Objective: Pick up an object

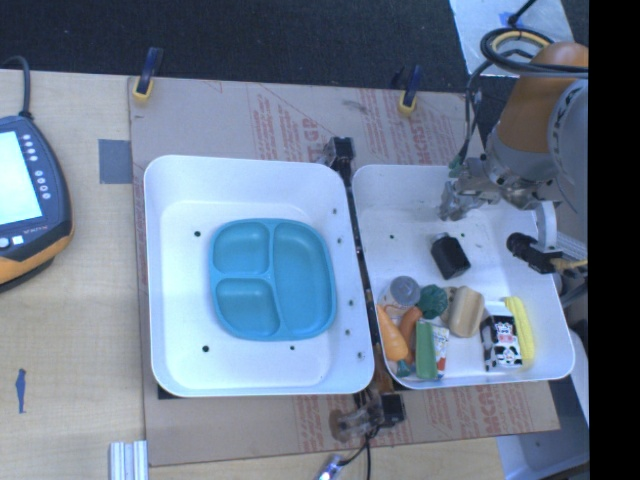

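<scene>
Small black rectangular block (450, 256) lies just below the gripper (458, 204); finger state: cannot tell. Centre above it, descend vertically.

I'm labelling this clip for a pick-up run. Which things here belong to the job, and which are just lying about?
Job:
- tool
- small black block
- orange toy carrot
- yellow toy corn cob
- tan rounded block
- right white bin

Lying about:
- blue three-part plastic plate in the left white bin
- orange-edged handheld control pad
- blue-handled clamps
</scene>
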